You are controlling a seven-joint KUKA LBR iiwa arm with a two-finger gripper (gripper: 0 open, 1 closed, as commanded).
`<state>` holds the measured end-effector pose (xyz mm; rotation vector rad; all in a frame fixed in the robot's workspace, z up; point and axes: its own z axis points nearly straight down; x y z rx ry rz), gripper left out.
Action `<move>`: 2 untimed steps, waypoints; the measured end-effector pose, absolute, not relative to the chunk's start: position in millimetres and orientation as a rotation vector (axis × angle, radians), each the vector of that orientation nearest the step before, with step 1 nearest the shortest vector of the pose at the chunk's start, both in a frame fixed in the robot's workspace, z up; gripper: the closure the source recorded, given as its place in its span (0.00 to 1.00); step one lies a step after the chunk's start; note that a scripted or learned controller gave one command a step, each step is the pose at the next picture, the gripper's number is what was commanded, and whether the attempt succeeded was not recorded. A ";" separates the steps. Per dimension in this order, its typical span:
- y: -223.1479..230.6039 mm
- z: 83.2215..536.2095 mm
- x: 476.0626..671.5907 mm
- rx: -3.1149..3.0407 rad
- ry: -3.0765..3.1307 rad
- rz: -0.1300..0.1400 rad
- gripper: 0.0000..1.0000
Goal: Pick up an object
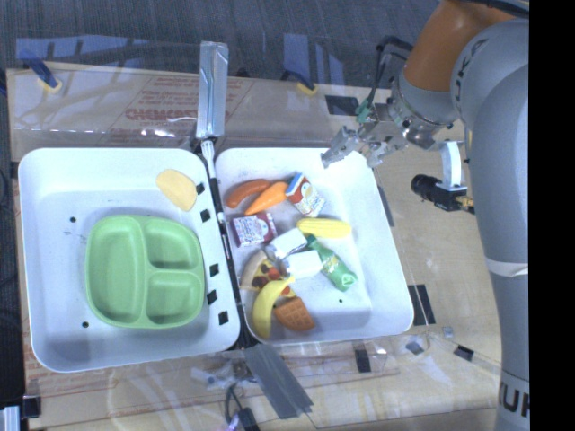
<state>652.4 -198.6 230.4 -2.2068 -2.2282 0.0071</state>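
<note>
Camera view: the arm (490, 133) reaches in from the right, and its claw (358, 146) hangs over the far right corner of the right bin (382, 241), above the rim and clear of the contents. The fingers appear spread, with nothing between them; the claw is judged open and empty. The step in hand is judged to be the approach: no object is grasped and none is lifted. The candidate objects lie heaped in the right bin, to the left of and nearer than the claw. Closest to it is a small red and white carton (306, 196), with an orange carrot (264, 199) touching it on its left and a second orange piece (243, 191) just beyond that. Nearer the camera lie a yellow corn cob (324, 228), a red packet (252, 230), a white box (296, 254), a green bottle (334, 269), a banana (266, 302) and a brown wedge (295, 315), several of them touching or overlapping. The left bin (54, 330) holds a green divided tray (144, 272) and a pale yellow piece (177, 188), both well apart from the claw. The next move calls for a shift leftward and nearward over one object, then a descent with the fingers either side of it. The carton is the shortest reach, but the carrot lying against it may foul one finger.
</note>
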 end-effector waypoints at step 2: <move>-191.0 132.8 606.9 -2.093 -2.334 0.009 0.00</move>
